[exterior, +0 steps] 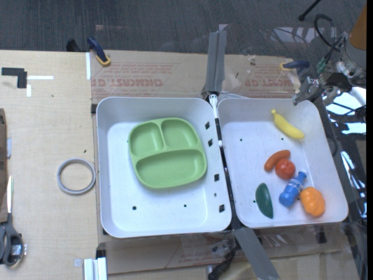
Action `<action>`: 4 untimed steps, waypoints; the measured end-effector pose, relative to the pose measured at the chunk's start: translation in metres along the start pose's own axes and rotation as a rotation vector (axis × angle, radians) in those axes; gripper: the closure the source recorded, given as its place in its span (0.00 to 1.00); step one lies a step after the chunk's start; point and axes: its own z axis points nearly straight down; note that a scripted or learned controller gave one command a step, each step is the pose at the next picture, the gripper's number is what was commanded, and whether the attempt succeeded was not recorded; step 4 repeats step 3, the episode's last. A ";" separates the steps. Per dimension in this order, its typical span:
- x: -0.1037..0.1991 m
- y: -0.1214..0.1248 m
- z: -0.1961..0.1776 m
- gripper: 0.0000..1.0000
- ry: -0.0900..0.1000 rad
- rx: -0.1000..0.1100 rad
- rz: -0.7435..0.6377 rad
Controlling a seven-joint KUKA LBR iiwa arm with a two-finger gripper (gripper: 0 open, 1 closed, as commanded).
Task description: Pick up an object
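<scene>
Toy food is what there is to pick up, and it all lies in the right bin (245,116); the left bin (111,156) holds just a green divided plate (168,153), which is broad, flat and a poor fit for two fingers. Going rightward across the right bin: a dark green pepper-like piece (264,200) lies alone near the front wall, smooth and tapered, best pinched across its narrow waist. Next, an orange sausage shape (276,160) touches a red tomato (285,169), so fingers would crowd there. A small blue bottle (292,189) leans against an orange fruit (313,202), both probably light, hard plastic and slippery when round. The yellow banana (287,125) lies well apart from the others near the back, slim and stiff, the easiest to take across its middle. The hand (307,90) hovers over the bin's back right corner; whether it is open I cannot tell, since cables clutter that spot.
</scene>
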 end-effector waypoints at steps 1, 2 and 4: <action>0.033 0.001 0.142 0.00 -0.001 -0.004 -0.001; 0.033 0.000 0.136 1.00 -0.001 0.005 -0.005; 0.102 0.002 0.046 1.00 0.000 -0.003 -0.001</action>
